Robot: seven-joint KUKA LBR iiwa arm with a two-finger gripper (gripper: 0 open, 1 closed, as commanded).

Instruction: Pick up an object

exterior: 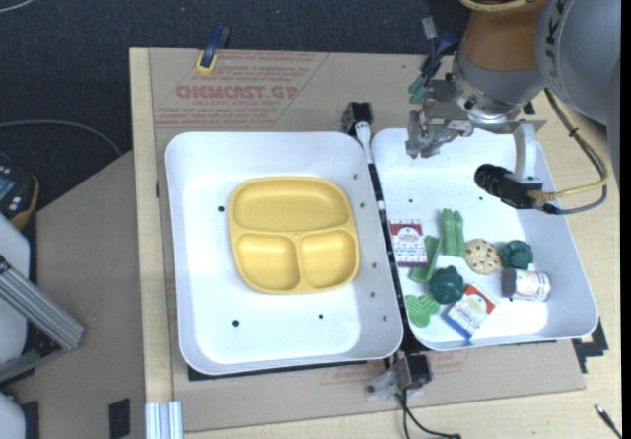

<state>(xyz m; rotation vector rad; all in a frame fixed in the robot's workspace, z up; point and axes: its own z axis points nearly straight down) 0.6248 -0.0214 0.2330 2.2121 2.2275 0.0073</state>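
Down at the near edge we are looking at the bench (296, 398), its brown board carrying two shallow white bins side by side. We are seeing the left bin (197, 259) holding a yellow divided tray (293, 233), sitting flat near the bin's middle, three compartments facing up. Over in the right bin (562, 269), a cluster of small things is gathering toward the near half: a little red-and-white card box (407, 240) lying just beside the dividing rim, a pale green stick-shaped piece (451, 230) leaning next to it, a dark green lumpy toy (446, 283) just below, and a bright green leafy bit (422, 309) at the near rim. We are also spotting a speckled cookie (481, 255), a dark teal piece (516, 253) beside it, a small white can (529, 284) lying on its side, and a red, white and blue packet (467, 312) close to the near edge.

Up at the far end of that right bin, the arm is reaching in from the right, and the pincer (426, 143) is hanging over bare white floor, well apart from the cluster. Nothing is sitting between its tips; how wide they are standing, we cannot tell from this angle.
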